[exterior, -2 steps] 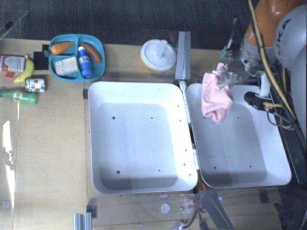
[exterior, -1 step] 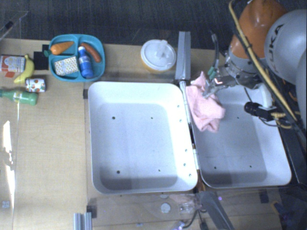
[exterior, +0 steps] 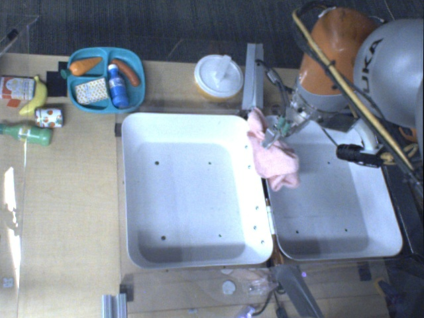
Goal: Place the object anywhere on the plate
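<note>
A crumpled pink cloth (exterior: 276, 158) hangs over the divide between the two bins, mostly above the right bin's top left corner. My gripper (exterior: 273, 136) reaches in from the right, and its thin fingers are shut on the cloth's upper part. The blue divided plate (exterior: 134, 63) sits on the bench at the far left, beyond the left bin. It holds a toy carrot (exterior: 86, 65), a blue bottle (exterior: 118, 88), a sausage and a cracker-like piece.
The left white bin (exterior: 192, 191) and the right white bin (exterior: 338, 211) lie side by side. A white lidded bowl (exterior: 218, 76) stands behind them. A banana (exterior: 36, 95), a small can (exterior: 48, 117), a green bottle (exterior: 26, 134) and a carton (exterior: 14, 88) lie at the far left.
</note>
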Robot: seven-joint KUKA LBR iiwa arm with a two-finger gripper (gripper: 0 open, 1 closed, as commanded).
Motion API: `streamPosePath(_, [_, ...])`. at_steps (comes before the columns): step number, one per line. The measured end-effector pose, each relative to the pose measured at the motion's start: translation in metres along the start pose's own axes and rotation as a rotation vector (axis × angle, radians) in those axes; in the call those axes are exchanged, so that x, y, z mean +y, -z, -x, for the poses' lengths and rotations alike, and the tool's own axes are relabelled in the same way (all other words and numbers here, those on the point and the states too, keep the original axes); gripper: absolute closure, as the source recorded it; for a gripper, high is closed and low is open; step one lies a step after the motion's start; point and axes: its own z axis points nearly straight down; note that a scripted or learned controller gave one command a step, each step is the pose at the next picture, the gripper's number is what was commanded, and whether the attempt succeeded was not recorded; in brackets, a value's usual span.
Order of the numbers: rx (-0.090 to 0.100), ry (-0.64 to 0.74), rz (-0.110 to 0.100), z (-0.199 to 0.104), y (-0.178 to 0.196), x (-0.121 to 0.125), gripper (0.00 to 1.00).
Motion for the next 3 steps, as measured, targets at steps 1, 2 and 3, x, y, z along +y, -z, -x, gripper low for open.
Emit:
streamPosePath(1, [0.001, 0.402, 0.002, -0.055, 0.012, 0.001, 1.00])
streamPosePath(2, [0.002, 0.802, 0.001, -0.095, 0.012, 0.000, 1.00])
streamPosePath(3, [0.003, 0.902, 0.001, -0.145, 0.016, -0.003, 1.00])
